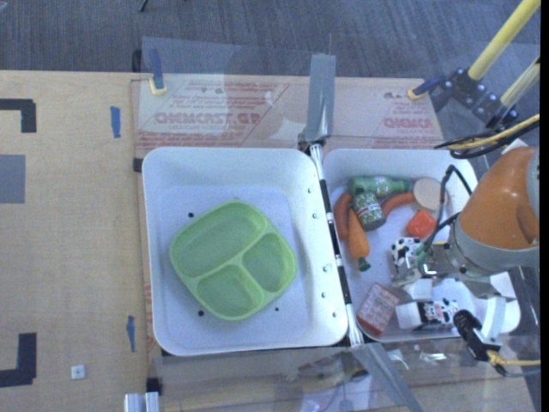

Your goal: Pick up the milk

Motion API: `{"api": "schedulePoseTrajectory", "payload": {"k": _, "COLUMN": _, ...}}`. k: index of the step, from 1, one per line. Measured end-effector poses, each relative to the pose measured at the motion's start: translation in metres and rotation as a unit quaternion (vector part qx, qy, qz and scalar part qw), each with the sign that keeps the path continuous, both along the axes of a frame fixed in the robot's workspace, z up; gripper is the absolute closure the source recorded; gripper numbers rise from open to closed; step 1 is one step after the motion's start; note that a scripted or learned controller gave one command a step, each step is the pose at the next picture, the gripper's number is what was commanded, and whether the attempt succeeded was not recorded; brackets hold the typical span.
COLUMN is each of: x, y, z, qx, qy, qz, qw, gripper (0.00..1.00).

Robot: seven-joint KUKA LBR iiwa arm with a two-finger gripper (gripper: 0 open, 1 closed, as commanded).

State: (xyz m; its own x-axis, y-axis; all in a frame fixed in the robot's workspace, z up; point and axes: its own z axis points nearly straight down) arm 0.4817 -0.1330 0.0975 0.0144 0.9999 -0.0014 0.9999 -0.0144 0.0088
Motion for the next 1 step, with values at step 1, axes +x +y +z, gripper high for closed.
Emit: {"api": "schedulePoseTrajectory", "payload": {"k": 1, "x": -0.0005, "y": 0.0849, "z": 0.0862, "qx": 0.0011, "qy": 0.005, "qz": -0.048, "qw": 0.9988, "gripper": 1.0}}
